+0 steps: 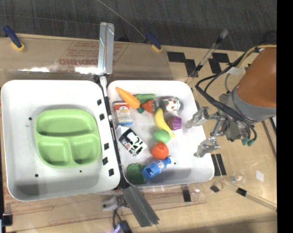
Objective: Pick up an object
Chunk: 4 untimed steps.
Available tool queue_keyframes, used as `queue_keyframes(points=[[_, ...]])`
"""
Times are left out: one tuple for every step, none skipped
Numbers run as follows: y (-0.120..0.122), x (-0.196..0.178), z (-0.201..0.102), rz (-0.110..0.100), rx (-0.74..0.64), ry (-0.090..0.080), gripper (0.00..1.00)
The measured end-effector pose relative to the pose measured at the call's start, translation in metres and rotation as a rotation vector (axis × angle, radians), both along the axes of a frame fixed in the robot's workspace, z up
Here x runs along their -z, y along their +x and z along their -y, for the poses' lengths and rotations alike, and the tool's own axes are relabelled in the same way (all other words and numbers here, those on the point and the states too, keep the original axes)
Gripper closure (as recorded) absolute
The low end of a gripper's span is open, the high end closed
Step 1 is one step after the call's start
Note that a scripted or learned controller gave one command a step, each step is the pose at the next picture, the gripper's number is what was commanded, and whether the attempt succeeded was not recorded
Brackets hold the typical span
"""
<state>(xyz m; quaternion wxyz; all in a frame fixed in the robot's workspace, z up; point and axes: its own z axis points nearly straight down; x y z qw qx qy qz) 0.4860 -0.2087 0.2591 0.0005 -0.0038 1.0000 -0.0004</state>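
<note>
My brown wooden bench point(263, 176) bears two shallow white plastic bins. The left bin point(10, 130) and the right bin point(197, 166) sit touching.

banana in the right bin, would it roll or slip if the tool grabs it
The banana looks like smooth moulded plastic, so probably light, stiff and a bit slippery. Its curved shape likely makes it pivot rather than roll. It touches the green ball, so a push may shove that too.

Faint red printing runs across the brown cardboard sheet point(81, 55) behind the bins, too blurred to read; nothing else carries legible text.
</note>
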Motion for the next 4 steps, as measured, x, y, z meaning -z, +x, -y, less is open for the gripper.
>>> queue_keyframes(points=[[0.039,0.154,-0.001,-0.009,-0.118,0.005,0.00],[0.141,0.167,-0.026,0.000,-0.157,0.002,0.00],[0.143,0.155,-0.027,0.003,-0.163,0.000,1.00],[0.174,0.048,-0.083,0.010,0.044,0.000,1.00]])
